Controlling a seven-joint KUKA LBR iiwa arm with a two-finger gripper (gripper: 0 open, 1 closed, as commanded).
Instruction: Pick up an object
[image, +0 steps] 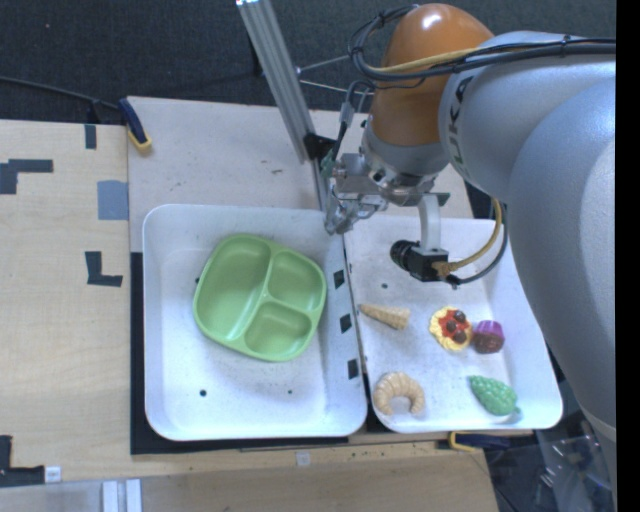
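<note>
I have the arm (540, 150) coming in from three o'clock, its orange band (425, 75) sitting high at about one o'clock over the bins. The end effector (342, 215) hangs over the far end of the ridge where the two white bins meet, near twelve o'clock of the pair. It is small and cluttered with cabling from this height, so I cannot tell how it is set, and I see nothing between its tips.

The left bin (160, 300) carries a green divided plate (262, 297), three compartments, lying slightly tilted toward the shared wall and touching nothing else.

The right bin (530, 385) holds the candidates for picking. A small cone-shaped piece (385, 316) lies at about nine o'clock of that bin, near the dividing wall. A croissant (399, 393) sits at seven o'clock, close to the near rim. A yellow tart with red berries (451, 328) rests around the centre-right, and a dark purple piece (488, 337) is just beside it, touching or nearly so. A green knobbly piece (493, 394) lies at five o'clock near the corner. All of these rest on the bin floor, well apart from the end effector.

A black fitting (418, 260) on the arm hangs over the far half of the right bin. The counter (60, 330) stretches out toward nine o'clock.
</note>
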